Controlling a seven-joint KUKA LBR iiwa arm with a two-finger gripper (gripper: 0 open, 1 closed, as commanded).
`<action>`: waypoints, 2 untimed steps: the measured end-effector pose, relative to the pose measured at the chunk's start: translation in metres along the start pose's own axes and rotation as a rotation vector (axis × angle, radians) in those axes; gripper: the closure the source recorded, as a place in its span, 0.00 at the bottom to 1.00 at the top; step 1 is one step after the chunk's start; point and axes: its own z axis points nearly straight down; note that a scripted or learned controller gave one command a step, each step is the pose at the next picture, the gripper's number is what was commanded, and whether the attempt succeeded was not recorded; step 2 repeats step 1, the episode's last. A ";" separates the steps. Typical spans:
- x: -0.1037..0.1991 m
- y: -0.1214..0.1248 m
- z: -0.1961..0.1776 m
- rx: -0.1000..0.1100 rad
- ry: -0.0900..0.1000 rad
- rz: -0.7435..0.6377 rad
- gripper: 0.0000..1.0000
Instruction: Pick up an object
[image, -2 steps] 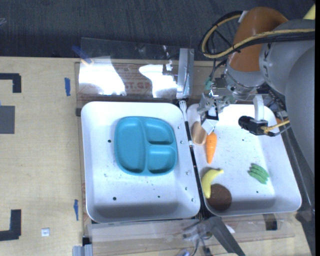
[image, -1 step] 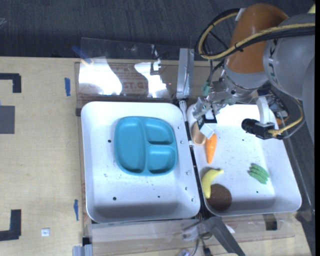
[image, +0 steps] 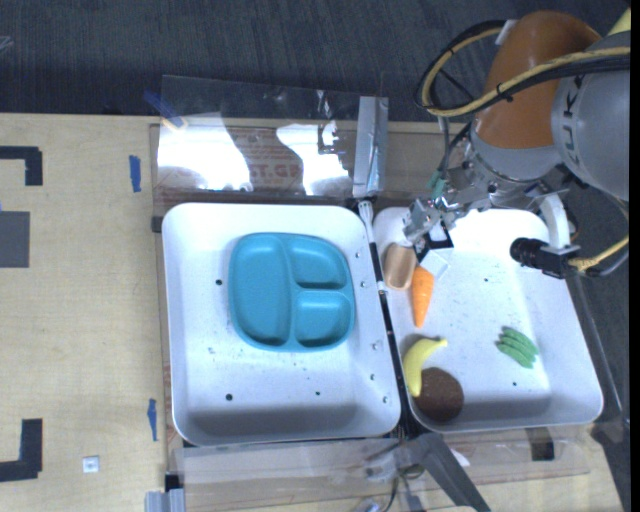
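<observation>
My gripper (image: 427, 228) hangs over the back left corner of the right bin (image: 560, 300), on the end of the grey arm with its orange band (image: 530, 75). Just below it and slightly left lies a tan bread-like piece (image: 398, 266) against the bin's left wall. An orange carrot (image: 422, 295) lies right beside that piece, its top end close under the gripper. Nothing is visibly held.
A yellow banana (image: 419, 362) and a brown round object (image: 439, 393) sit at the right bin's front left. Green beans (image: 517, 346) lie towards its right. A blue divided plate (image: 292, 290) lies in the left bin (image: 200, 380). Cables loop above the arm.
</observation>
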 end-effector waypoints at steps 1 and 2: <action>0.077 -0.029 0.015 0.001 0.002 0.123 1.00; 0.077 -0.029 0.015 0.001 0.002 0.123 1.00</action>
